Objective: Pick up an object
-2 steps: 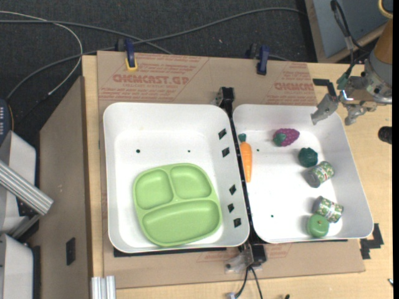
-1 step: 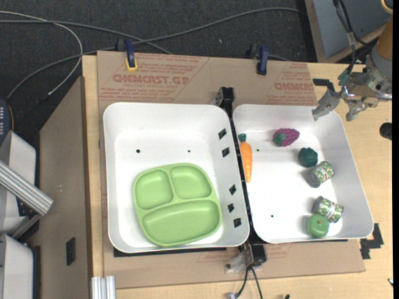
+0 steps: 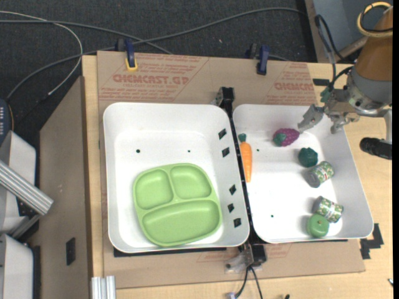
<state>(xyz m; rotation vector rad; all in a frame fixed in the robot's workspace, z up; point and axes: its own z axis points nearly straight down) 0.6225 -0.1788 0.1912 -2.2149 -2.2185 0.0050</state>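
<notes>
The right bin (image 3: 352,167) holds several small items. A purple bunch of grapes (image 3: 285,136) lies near its back, with a dark green lump (image 3: 307,156) just in front of it. Further forward lie a silver-green can (image 3: 319,174), a second can (image 3: 328,208) and a green round fruit (image 3: 318,225). An orange carrot (image 3: 246,159) rests along the bin's left wall. My gripper (image 3: 323,122) hangs over the back right of this bin, to the right of the grapes. It is open, its two fingers spread with nothing between them.
The left bin (image 3: 124,123) holds a light green divided plate (image 3: 177,203) at its front. A black divider with clips (image 3: 232,167) runs between the bins. A small teal piece (image 3: 242,137) sits above the carrot. Cables cross the dark floor behind.
</notes>
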